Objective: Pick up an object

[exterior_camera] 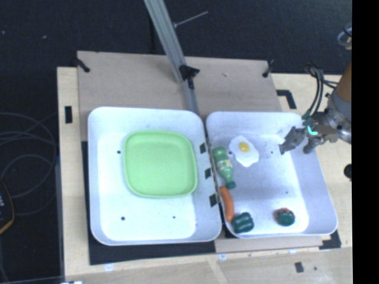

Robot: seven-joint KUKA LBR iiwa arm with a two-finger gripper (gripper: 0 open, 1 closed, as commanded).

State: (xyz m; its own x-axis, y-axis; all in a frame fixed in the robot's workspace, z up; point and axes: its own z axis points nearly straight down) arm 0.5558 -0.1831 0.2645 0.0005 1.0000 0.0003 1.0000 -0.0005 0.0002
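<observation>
Since any object counts, I look over the right bin (308,176), where all the candidates lie: a fried egg toy (244,151) near the middle top, a green bottle (222,163) against the left wall, an orange carrot (227,202) below it, a dark green pepper (243,222) at the bottom, and a red and green piece (285,216) near the bottom right. The left bin (106,176) carries a green plate (160,163).

My gripper (299,141) hangs over the right bin's upper right edge with its two fingers spread and nothing between them.

I judge the egg light but flat and slippery, hard to pinch. The red and green piece looks small, rounded and stiff, standing apart from the walls, so I would close across its middle.
</observation>
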